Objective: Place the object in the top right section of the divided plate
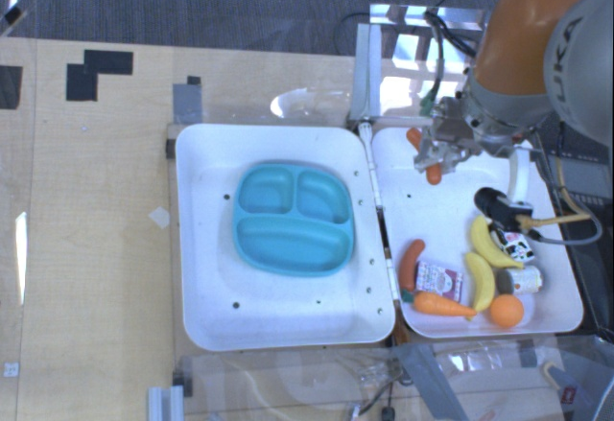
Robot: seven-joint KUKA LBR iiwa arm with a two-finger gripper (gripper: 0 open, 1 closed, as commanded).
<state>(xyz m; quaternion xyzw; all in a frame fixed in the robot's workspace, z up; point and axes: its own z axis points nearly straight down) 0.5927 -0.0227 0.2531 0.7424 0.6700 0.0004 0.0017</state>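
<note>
A blue divided plate (293, 220) lies in the middle of the left white bin (206, 314), with two small sections along its far side and one long section along its near side. My gripper (437, 158) is low over the far left corner of the right bin (566, 309). A small orange-red object (434, 175) pokes out just below the gripper's tip, and another orange-red bit (413, 134) shows at its upper left. The gripper's body hides what lies between these two bits, so I cannot tell whether they are one object or whether it is held.
Along the near side of the right bin lie a red sausage (411, 263), a pink carton (439, 278), a carrot (443, 306), two bananas (484, 261), an orange (506, 312) and a small black-and-white spotted item (518, 247). A raised divider (376, 208) separates the bins.
</note>
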